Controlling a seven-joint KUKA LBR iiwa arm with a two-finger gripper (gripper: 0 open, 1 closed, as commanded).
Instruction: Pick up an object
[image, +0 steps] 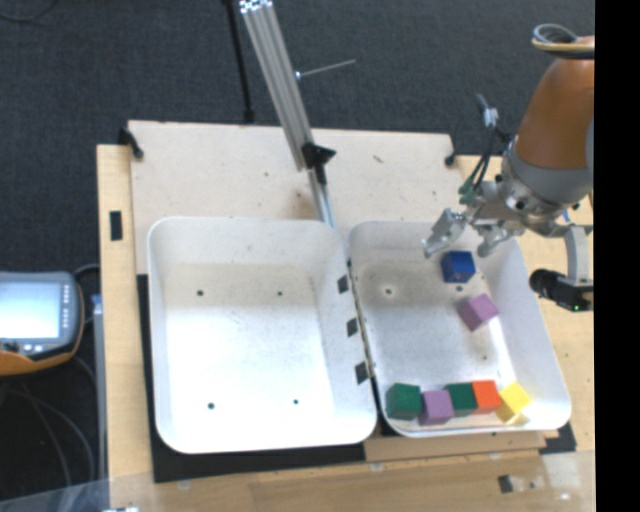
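Wooden bench (250, 170), two white bins (250, 330), dark carpet, fingers (462, 234) spread above blue cube (458, 266)

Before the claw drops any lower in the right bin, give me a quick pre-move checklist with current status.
1. Target chosen: blue cube sits just below the claw. Ok.
2. Cube between the claw's tips: cannot tell.
3. Room around target: purple cube lies apart from it. Ok.
4. Other blocks out of the way: row along the right bin's near wall. Ok.
5. Bin's far wall near the claw: close, cannot tell clearance.
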